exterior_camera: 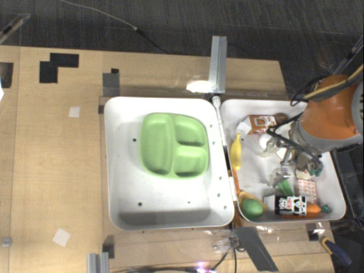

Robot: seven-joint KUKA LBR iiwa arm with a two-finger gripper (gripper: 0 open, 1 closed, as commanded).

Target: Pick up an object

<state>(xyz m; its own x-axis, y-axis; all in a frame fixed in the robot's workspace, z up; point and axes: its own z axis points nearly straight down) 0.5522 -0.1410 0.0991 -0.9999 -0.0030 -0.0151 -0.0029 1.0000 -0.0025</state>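
The arm reaches down into the right bin (341, 201); its hand (282, 172) hangs over clutter, its grip impossible to tell. A smooth green plastic tray (173, 144) lies apart.

on the counter (51, 169) two bins sit side by side. the left bin (122, 209) holds a divided tray (173, 144). the right bin (335, 201) holds a banana (235, 152) along its left wall, a round fruit (252, 208) at its near-left corner, and a small box (292, 205) just right of that.

green tray (173, 144) in left bin (122, 152) (right bin (335, 203) cluttered).
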